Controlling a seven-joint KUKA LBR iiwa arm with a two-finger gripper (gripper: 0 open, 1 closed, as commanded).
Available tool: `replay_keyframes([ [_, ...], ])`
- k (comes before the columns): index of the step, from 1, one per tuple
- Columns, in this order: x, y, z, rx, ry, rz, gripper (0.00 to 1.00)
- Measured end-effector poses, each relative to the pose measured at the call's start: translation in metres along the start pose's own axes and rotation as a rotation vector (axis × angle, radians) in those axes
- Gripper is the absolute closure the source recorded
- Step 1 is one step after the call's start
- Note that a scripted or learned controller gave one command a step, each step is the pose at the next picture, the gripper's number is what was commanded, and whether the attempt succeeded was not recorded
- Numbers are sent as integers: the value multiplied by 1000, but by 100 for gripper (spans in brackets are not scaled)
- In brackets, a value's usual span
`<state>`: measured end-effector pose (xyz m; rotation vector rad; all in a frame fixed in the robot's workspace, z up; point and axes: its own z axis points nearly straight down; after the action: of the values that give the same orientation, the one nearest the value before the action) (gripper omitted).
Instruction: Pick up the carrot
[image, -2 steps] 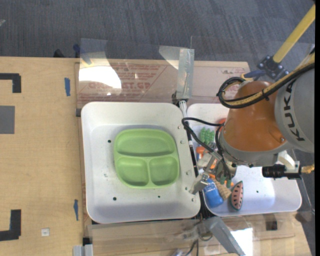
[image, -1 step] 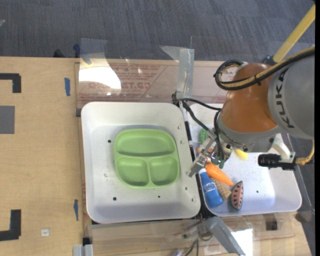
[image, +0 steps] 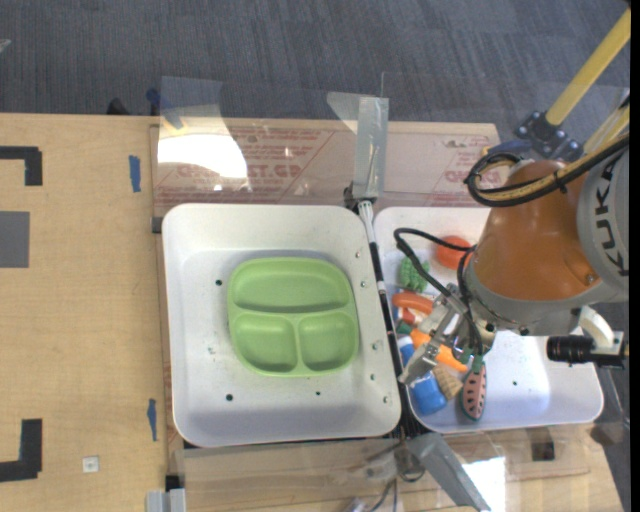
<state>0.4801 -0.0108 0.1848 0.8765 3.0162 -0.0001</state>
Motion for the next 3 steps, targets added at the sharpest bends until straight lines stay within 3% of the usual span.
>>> replay_keyframes([
  [2,1,1,0,0,1,-2,0],
  [3,-57,-70,95,-7,-15,96,0],
])
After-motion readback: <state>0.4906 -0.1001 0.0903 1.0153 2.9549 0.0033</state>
